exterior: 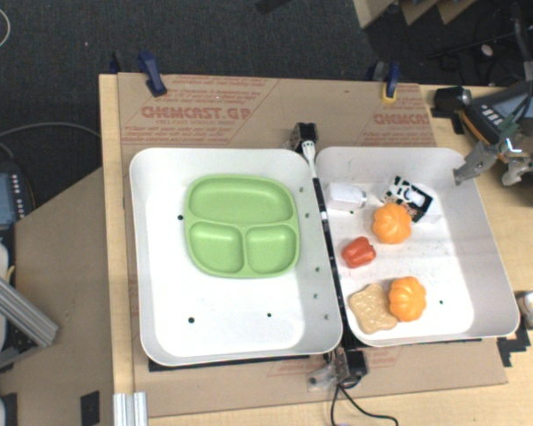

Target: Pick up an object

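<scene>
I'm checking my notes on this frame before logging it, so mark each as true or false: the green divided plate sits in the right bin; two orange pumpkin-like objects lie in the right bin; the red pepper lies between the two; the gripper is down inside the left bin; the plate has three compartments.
1. The green divided plate sits in the right bin. False: it sits in the left bin.
2. Two orange pumpkins lie in the right bin. True.
3. The red pepper lies left of both pumpkins. True.
4. The gripper is down inside the left bin. False: it is by the right bin's upper right edge.
5. The plate has three compartments. True.
</scene>
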You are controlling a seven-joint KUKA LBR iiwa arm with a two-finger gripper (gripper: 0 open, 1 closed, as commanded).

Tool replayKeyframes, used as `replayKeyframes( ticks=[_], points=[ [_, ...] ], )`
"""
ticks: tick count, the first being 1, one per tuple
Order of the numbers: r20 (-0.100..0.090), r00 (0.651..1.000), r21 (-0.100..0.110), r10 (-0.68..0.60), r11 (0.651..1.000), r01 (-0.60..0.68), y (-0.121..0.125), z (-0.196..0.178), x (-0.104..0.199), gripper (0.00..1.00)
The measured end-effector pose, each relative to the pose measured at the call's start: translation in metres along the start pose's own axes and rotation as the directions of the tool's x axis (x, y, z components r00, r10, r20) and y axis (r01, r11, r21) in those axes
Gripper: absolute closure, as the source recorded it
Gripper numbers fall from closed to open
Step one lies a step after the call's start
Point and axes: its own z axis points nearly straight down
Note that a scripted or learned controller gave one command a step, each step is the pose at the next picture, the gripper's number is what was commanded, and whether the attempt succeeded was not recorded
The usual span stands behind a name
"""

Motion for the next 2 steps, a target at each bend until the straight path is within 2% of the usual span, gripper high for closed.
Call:
replayKeyframes(
  ticks=[1, 2],
  points=[
    [-0.004, 1.0, 0.002, -0.006, 1.0, 0.006, -0.084, -0.022, 0.078, 0.0],
    [0.003, 1.0, -0.003, 0.005, 1.0, -0.005, -0.104, -0.033, 0.032, 0.0]
  ],
)
